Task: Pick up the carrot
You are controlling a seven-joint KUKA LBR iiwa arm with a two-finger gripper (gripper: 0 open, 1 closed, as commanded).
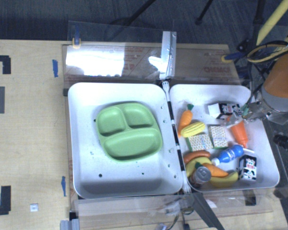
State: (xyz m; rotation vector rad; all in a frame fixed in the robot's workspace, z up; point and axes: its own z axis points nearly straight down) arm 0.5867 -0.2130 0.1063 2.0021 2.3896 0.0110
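two white bins (pixel 86 109), one green plate (pixel 129 131), two carrots (pixel 239 133)

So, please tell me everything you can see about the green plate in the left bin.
The green plate is a rounded, light green tray that looks like plastic, divided into three compartments: two smaller ones at the far side and one wide one at the near side. It lies flat and upright near the middle of the left bin, turned a little askew. Nothing lies in its compartments and it rests on the bin's white floor.

The arm (pixel 277 92) is grey with a broad orange band (rounded, glossy) above its tool (pixel 247 110), a small dark metal cluster with thin wires.
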